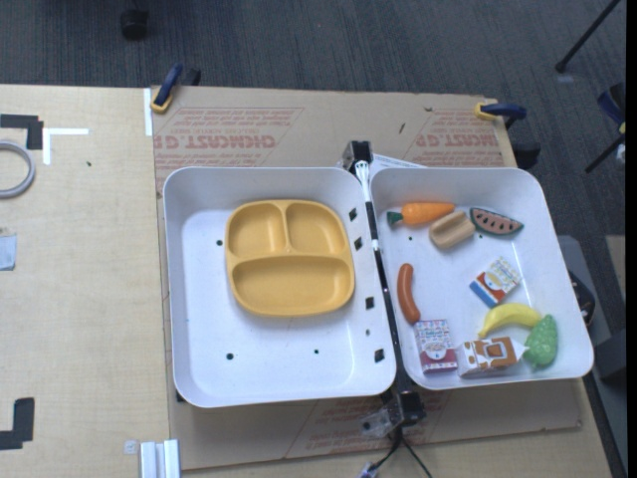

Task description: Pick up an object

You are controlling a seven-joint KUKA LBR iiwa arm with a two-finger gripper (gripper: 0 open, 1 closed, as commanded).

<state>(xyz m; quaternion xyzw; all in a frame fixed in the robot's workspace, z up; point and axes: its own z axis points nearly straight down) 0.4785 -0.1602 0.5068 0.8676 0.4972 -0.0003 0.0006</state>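
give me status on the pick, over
Toys untouched in right bin: sausage, banana, carrot. Yellow plate in left bin. Nothing blocking them.

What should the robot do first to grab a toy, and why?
Probably reach over the right bin and come down on the sausage. It lies alone with bare floor around it, while the banana sits crowded among other toys.

A divided plate lies in the left bin; toy foods lie scattered in the right bin.
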